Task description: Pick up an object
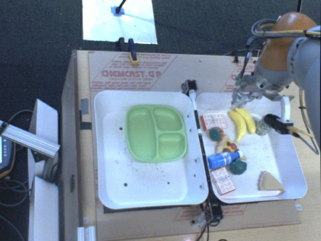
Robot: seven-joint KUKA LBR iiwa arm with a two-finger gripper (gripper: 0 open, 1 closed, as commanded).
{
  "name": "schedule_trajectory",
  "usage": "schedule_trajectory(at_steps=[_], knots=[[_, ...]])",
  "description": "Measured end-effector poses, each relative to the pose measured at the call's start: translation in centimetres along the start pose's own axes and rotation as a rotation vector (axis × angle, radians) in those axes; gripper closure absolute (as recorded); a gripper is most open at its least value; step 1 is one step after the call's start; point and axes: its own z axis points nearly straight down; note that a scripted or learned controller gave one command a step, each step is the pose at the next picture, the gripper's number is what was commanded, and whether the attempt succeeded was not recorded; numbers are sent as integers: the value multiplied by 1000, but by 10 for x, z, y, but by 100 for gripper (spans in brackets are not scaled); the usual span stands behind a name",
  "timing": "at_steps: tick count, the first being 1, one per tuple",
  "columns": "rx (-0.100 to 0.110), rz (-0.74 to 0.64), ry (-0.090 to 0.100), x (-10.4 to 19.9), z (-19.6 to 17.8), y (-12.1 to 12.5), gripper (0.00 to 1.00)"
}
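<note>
My gripper (239, 98) hangs over the back of the right bin (296, 172), just above the top end of two yellow bananas (241, 123). I see nothing held in it. Left of the bananas lie a red-and-white box (214, 120) and a small dark green ball (216, 133). Below them are an orange-and-yellow toy (228, 145), a blue bottle (222, 159) and a dark green lump (238, 167). A second red-and-white box (222, 180) lies at the bin's front, and a tan wedge (270, 182) sits at the front right.
The left bin (115, 185) holds a green divided plate (155, 133). A small greenish jar (262, 127) stands right of the bananas. The two bins meet at a raised rim (199, 139). A white sheet (119, 14) lies on the dark floor behind the bench.
</note>
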Motion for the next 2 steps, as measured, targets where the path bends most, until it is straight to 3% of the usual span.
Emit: schedule_trajectory(at_steps=[1,2], knots=[[2,-1,1,1,1,0,0],[-7,-1,1,-15,72,-19,0]])
